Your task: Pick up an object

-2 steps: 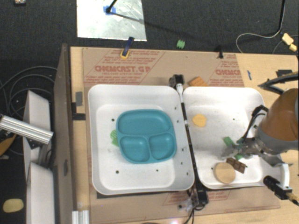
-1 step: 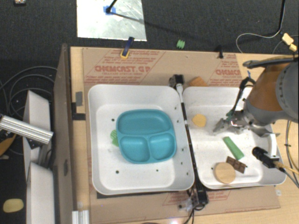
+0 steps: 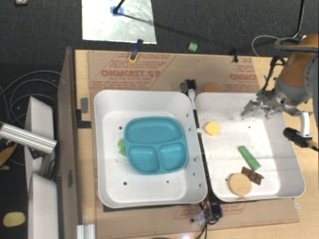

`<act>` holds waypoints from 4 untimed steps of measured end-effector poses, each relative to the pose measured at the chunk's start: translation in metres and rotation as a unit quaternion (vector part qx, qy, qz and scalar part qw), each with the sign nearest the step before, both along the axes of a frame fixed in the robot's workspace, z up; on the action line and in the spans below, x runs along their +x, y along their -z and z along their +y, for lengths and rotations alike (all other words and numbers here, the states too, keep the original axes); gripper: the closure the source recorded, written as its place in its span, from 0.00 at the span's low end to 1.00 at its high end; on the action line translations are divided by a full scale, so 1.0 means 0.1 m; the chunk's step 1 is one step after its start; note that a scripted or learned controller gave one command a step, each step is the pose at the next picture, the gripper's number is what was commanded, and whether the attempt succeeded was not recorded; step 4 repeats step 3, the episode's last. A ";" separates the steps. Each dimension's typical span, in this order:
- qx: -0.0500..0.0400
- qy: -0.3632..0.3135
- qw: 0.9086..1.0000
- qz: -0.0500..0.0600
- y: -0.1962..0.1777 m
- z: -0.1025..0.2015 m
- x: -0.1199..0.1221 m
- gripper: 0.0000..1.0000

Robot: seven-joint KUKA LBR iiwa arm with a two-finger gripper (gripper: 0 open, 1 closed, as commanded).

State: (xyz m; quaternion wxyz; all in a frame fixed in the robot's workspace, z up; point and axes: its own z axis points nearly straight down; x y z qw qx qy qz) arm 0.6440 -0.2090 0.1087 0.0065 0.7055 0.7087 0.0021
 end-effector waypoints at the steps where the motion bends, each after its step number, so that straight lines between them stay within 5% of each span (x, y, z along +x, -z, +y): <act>1: 0.002 0.001 1.000 0.004 -0.37 0.23 -0.52 0.00; 2: 0.004 0.002 1.000 0.008 0.08 0.53 -1.04 0.00; 4: 0.003 0.002 1.000 0.006 0.24 0.46 -1.14 0.00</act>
